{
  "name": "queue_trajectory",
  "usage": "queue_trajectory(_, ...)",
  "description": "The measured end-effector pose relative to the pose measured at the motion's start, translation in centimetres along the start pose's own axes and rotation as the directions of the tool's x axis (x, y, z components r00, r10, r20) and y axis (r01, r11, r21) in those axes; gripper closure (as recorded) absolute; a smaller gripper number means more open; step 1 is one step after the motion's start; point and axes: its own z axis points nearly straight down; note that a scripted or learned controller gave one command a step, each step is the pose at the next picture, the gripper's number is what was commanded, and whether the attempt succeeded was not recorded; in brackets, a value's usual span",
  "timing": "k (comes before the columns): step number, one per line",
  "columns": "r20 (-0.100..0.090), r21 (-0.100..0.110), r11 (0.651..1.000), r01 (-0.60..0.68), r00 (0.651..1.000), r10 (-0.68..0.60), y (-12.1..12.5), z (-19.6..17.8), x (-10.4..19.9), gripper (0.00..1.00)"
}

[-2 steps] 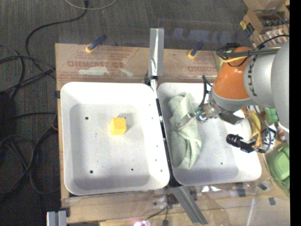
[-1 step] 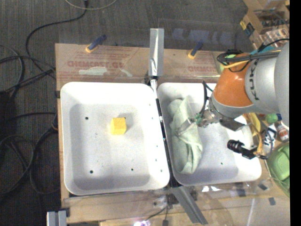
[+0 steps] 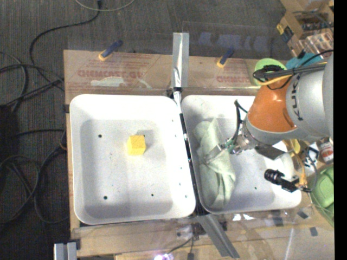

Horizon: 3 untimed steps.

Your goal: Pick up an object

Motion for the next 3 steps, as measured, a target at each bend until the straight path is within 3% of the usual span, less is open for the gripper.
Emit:
queue_trajectory(1,0.001,-0.002,1.000,-0.017,1.000,0.017,-3.6,-0.1,2.1,0.00)
queue_trajectory(2,-0.009,0.000,1.000,-0.013,1.000,0.013,-3.3,-1.0,2.5,1.00)
queue_trajectory(3,-0.014,0.024,0.998,0.051,0.999,-0.051,3.9,-12.9,3.9,1.00)
